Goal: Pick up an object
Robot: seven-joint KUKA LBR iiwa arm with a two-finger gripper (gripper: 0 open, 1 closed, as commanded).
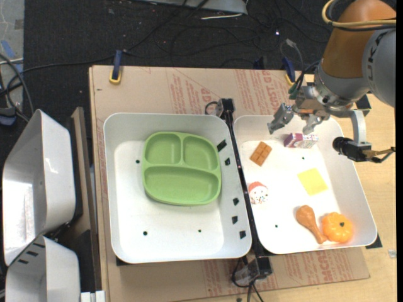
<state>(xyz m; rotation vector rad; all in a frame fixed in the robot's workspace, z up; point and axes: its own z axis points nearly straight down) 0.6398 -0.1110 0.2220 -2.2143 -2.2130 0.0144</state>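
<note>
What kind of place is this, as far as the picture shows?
Probably a robotics lab, set up for pick-and-place trials. A grey arm with a gripper reaches over two white bins on a board. The bins hold toy food such as a pumpkin. Loose cables lie on the dark floor.

High slanted view over both bins [119, 168]

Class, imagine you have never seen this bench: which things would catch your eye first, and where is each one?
The green tray stands out most, lying alone in the left bin. Next comes the orange pumpkin in the right bin's near corner, beside a drumstick. At the far side of that bin, the gripper hangs above a small purple carton.
</note>
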